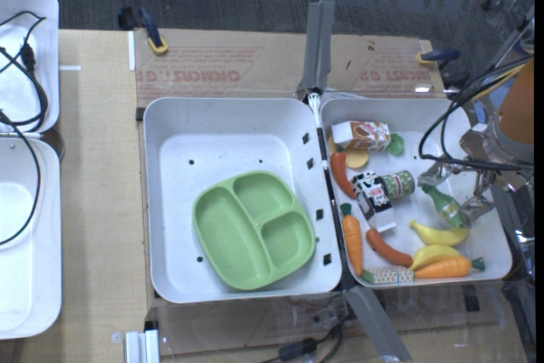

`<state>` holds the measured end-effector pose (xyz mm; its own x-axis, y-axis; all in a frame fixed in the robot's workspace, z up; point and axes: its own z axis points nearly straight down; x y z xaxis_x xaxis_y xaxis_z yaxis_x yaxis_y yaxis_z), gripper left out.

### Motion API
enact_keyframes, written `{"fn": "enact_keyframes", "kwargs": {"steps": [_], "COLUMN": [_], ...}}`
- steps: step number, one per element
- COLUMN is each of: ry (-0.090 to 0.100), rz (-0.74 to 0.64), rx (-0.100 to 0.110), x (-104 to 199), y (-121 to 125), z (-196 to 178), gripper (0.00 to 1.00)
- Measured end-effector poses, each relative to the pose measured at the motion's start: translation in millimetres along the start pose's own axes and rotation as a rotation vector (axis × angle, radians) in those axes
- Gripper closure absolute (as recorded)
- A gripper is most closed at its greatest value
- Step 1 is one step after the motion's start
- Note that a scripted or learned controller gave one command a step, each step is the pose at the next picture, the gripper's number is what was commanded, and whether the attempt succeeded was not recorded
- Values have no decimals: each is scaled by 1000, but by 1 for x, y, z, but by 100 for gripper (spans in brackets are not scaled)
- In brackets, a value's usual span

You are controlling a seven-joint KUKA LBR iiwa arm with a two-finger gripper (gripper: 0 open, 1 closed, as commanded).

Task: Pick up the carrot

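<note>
Nearest the bottom edge of the frame, in the lower right corner of the right bin [503, 261], lies one carrot [444, 268], pointing left to right, its green top toward the bin's right wall. Just above it rest two bananas [439, 234], one curved over the other. To their left a red sausage [388, 247] slants down toward a small patterned box [384, 275] at the bin's near rim. At the bin's left wall a second carrot [353, 242] stands lengthwise, green end uppermost, touching nothing I hold.

In the left bin [161, 183] a green divided plate [253, 229] sits tilted toward the lower centre, three compartments showing.

Midway up the right bin, a dark can with a green label [393, 185] lies on its side beside a black-and-white cow-patterned carton [369, 191]. My gripper [459, 191] hangs at the right side of this bin, over a green bottle [444, 206]. My metal fingers [435, 176] are spread apart with nothing clamped between them, and both carrots are well apart from me.

Farther up, a red pepper [338, 170] curves along the left wall, and a juice carton [361, 133] lies on its side near the far rim with a green leafy piece [396, 144] at its right end.

Beyond the bins, brown cardboard [221, 68] covers the bench.
</note>
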<state>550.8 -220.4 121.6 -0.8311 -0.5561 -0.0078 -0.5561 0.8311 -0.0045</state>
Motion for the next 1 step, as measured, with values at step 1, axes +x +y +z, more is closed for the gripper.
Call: {"fn": "enact_keyframes", "kwargs": {"steps": [1], "ry": [4], "rz": [318], "rx": [-2], "x": [-4], "y": [50], "z": [-72], "gripper": [100]}}
